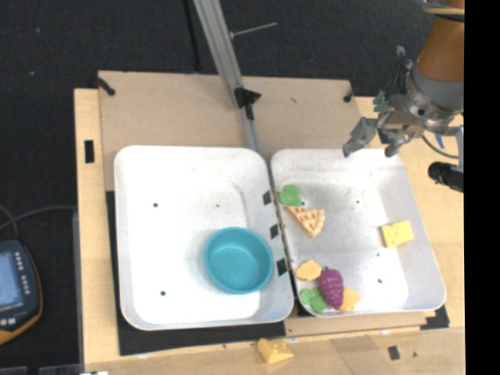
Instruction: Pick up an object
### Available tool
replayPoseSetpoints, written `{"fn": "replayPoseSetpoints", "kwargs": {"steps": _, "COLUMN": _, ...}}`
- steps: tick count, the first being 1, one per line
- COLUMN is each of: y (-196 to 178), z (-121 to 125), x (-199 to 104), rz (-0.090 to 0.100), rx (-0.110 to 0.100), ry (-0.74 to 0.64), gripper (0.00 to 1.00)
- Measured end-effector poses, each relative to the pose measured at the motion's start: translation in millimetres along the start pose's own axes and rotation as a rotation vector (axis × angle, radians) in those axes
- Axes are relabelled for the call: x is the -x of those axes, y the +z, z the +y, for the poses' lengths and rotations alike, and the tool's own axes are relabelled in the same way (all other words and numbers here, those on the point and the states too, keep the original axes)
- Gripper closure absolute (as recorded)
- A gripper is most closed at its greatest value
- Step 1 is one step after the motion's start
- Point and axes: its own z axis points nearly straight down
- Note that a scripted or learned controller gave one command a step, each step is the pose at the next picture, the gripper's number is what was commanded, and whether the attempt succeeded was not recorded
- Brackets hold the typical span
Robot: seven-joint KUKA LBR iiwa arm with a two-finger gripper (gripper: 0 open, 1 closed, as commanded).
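Note:
My gripper point(373, 143) hangs over the far edge of the right bin point(355, 174), open, with nothing between its two dark fingers. Well below it in that bin lie a pizza-slice toy point(308, 220) with a green piece point(291, 194) beside it near the left wall. A yellow cheese block point(397, 233) rests toward the right wall. At the near left corner sit purple grapes point(332, 287), a yellow piece point(308, 270), a green piece point(312, 298) and an orange piece point(349, 298), bunched together.
The left bin point(156, 178) holds a teal bowl point(238, 259). A slanted metal pole point(223, 49) rises behind the bins. A yellow wedge point(273, 351) lies on the bench in front of the bins. A handheld device point(16, 287) sits far left.

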Motion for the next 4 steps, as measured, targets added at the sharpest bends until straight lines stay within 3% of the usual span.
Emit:
{"fn": "replayPoseSetpoints", "kwargs": {"steps": 1, "y": -0.1, "z": -0.1, "x": 0.2, "rz": -0.001, "rx": 0.0, "ry": -0.001, "gripper": 0.0}}
{"fn": "replayPoseSetpoints", "kwargs": {"steps": 4, "y": 174.9, "z": -4.8, "x": 0.2, "rz": 0.0, "rx": -0.007, "ry": 0.007, "gripper": 0.0}}
